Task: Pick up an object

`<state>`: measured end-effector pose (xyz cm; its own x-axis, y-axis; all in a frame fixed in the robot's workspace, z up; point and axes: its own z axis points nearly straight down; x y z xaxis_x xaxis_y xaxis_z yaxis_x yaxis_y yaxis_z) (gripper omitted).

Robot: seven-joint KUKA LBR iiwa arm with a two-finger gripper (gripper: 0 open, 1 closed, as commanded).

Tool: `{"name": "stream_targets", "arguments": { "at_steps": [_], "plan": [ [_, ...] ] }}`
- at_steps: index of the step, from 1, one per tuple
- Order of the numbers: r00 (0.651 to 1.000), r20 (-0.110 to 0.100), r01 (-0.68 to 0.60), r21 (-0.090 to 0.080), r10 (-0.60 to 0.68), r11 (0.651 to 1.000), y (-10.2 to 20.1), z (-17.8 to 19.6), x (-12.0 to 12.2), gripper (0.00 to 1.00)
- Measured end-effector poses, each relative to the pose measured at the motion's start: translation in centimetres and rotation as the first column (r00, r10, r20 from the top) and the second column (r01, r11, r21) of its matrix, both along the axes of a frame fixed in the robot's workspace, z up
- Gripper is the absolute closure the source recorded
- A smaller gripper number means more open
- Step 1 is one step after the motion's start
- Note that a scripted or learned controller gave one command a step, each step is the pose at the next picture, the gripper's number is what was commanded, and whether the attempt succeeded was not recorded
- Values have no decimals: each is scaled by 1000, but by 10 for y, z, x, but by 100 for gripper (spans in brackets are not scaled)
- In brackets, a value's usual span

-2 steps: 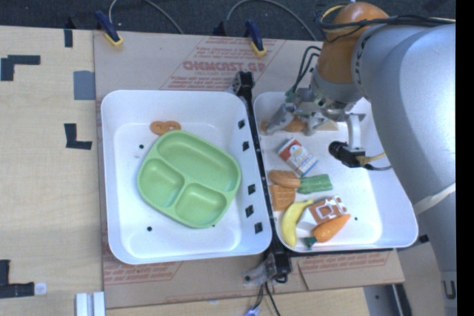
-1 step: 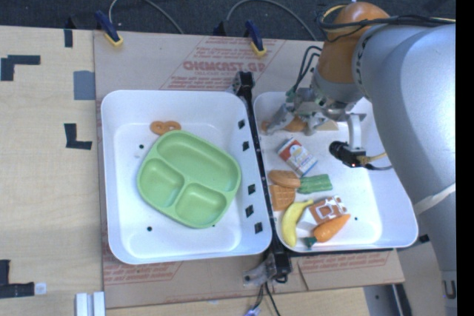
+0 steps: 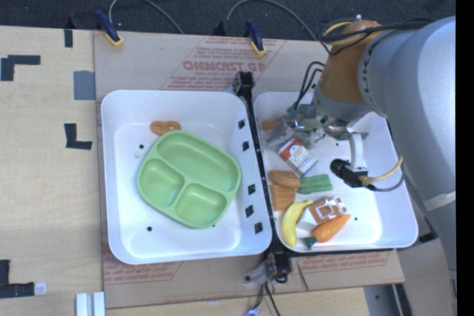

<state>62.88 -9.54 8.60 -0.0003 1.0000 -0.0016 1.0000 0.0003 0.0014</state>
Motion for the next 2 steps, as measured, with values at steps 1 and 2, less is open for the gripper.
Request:
{"name": "stream_targets", "arguments": {
  "at_steps": [1, 2],
  "plan": [
    [1000, 1, -2, 1, 2, 1000, -11, 0, 31, 0],
    [1000, 0, -1, 0, 1, 1000, -1, 0, 15, 0]
  ]
}}
